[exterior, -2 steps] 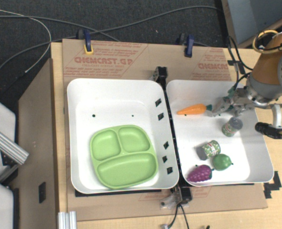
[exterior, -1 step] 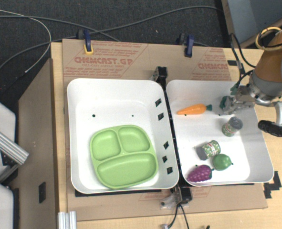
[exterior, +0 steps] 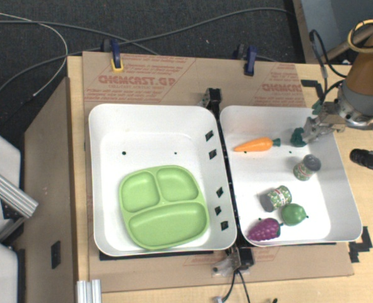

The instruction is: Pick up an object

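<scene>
Jaws [exterior: 313, 129] of the grey arm [exterior: 363, 87] hang at the right bin's [exterior: 337, 188] back right corner, near the tabletop's [exterior: 173, 71] right edge; how far apart they stand cannot be told, and nothing shows between them. Just beside them, at the bin's back edge, lies a small dark green thing [exterior: 298, 136]. An orange carrot [exterior: 255, 146] lies near the bin's back left, its green top pointing right. A grey can [exterior: 306, 168] sits toward the right side. Near the front edge cluster a patterned green can [exterior: 276, 197], a green apple [exterior: 293, 214] and purple grapes [exterior: 264, 230], close together. The left bin [exterior: 110, 125] holds a green divided plate [exterior: 164, 206] toward its front.
</scene>
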